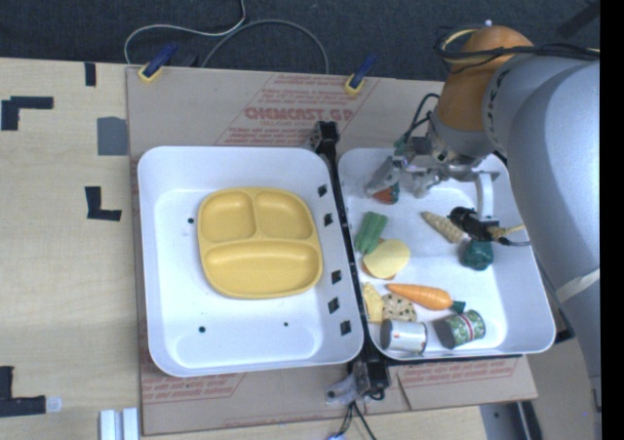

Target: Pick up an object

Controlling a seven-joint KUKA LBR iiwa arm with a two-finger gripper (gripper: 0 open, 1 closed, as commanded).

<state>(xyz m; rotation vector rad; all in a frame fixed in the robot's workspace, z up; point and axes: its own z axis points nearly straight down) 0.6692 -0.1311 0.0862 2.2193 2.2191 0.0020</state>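
Observation:
The right bin point(517, 306) holds several small toy foods. My gripper point(400, 182) hangs low over the bin's far left corner, and its two grey fingers stand open. A small red item point(388, 196) lies just under the left finger, not held. Below it lie a green piece point(370, 231) and a pale yellow round piece point(387, 259). An orange carrot point(419, 296), a silver can point(403, 336) and a green can point(460, 328) sit near the front. A tan stick-shaped piece point(444, 225) and a teal lump point(478, 255) lie to the right.
The left bin point(166, 233) holds a yellow divided plate point(259, 241). A black divider point(336, 233) runs between the bins. The grey arm point(556, 155) covers the right bin's far right side. Blue clamps point(156, 62) and a cable sit behind the bins.

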